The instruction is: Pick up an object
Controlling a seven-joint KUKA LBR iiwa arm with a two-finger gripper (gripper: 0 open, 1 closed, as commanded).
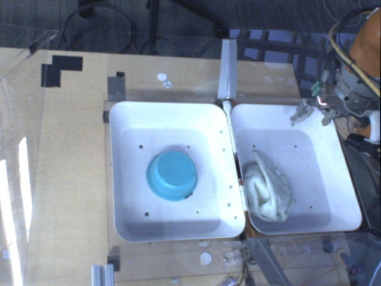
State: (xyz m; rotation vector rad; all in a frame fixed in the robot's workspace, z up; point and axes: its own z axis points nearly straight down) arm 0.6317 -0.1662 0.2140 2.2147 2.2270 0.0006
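A round blue bowl [172, 174] lies upside down in the middle of the left bin [128, 124]. A crumpled white cloth [266, 189] rests against the left wall of the right bin [333, 159]. My gripper [312, 115] hangs over the far right corner of the right bin, well above and behind the cloth. Its two fingers [299, 114] are spread apart with nothing between them.
A metal divider post [227, 70] stands behind the seam between the two bins. Cables and the arm's wrist [357, 70] crowd the upper right. Bare wooden bench [59, 159] lies left of the bins.
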